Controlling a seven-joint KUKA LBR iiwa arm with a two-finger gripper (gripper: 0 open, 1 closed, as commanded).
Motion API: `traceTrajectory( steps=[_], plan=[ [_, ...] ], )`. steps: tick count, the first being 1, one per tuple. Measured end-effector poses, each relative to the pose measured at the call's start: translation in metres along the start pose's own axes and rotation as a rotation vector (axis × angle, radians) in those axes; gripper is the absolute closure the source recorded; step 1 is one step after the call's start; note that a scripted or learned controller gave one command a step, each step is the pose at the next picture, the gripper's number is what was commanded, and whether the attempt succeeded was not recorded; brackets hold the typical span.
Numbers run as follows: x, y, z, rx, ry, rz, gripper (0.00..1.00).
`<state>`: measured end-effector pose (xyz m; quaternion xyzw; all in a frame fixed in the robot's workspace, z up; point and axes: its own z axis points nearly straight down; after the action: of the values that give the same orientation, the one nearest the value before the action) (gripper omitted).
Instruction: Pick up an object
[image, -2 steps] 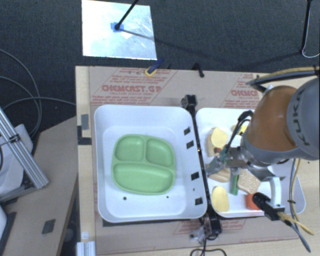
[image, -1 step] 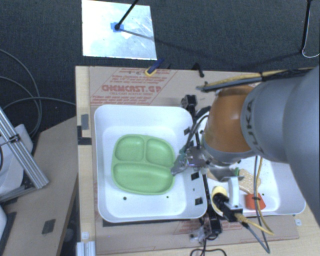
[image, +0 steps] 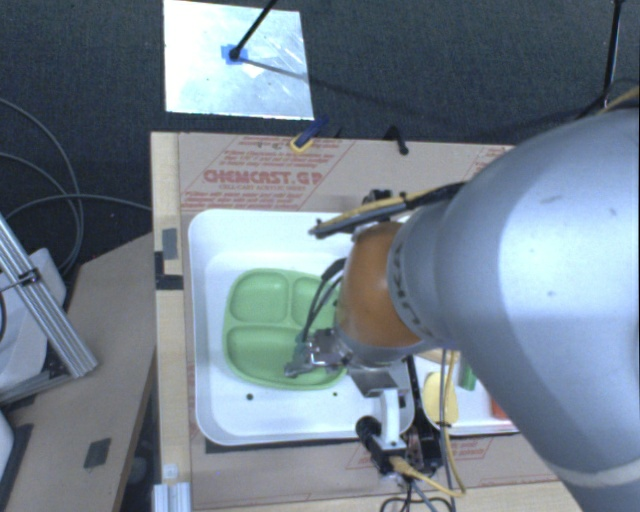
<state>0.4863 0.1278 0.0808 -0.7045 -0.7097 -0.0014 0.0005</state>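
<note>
One gripper (image: 305, 360) is all you have to work with, and it sits low over the near right part of a green plate (image: 262, 325), the divided kind with three wells; whether it is open or closed you cannot tell, since the metal at its tip is small and half hidden under the wrist, so do not count anything as held. The plate lies flat in the left bin (image: 215, 330), towards that bin's left wall and nearer its front edge than its back; the gripper's tip appears to touch or nearly touch the plate's rim, though you cannot be sure which. Above the tip comes the orange band (image: 372, 290) of the arm (image: 540, 270), which fills the right half of the view and covers most of the right bin; at that bin's near edge you can make out something pale yellow (image: 443, 397), with slivers of green and red beside it, too hidden to name. Behind the bins a brown printed board (image: 265, 165) lies on the bench.

By my reading you are at the grasp itself, not the lift; the plate has not left the bin floor. The next move calls for a firm pinch on the thin rim, then a slow straight rise; a shallow, wide plate may tilt or slip free.
</note>
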Motion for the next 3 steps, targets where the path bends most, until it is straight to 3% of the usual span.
traceTrajectory(
  steps=[1, 2, 3],
  plan=[
    [0.082, 0.080, -0.008, 0.007, -0.009, 0.001, 0.00],
    [-0.006, 0.104, -0.005, 0.006, 0.000, 0.001, 0.00],
    [0.116, 0.029, -0.095, -0.003, 0.006, -0.009, 0.00]
  ],
)
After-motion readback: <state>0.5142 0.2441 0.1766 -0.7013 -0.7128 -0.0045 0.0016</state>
